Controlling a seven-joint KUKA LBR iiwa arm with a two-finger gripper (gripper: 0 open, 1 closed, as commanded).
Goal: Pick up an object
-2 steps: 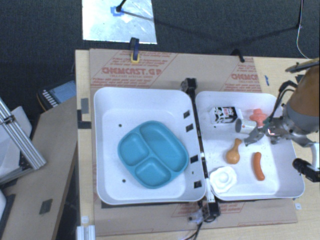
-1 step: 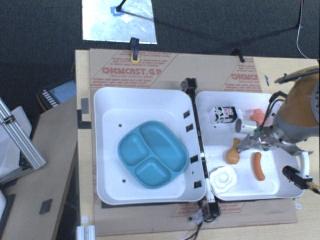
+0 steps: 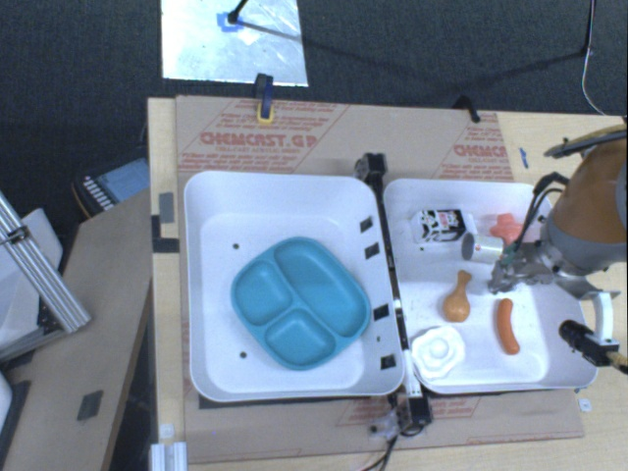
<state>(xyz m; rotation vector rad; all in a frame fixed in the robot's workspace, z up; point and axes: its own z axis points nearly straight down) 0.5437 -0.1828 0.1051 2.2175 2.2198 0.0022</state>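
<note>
The jaws hung low in the right bin (image 3: pixel 432 204) just above the orange sausage (image 3: pixel 506 326) lying on its floor, and I could not tell if they were apart.

Arm (image 3: pixel 589 214): reached in from the right, orange band just above the wrist.
Claw (image 3: pixel 502 275): pointed down, at the arm's left end.
</note>
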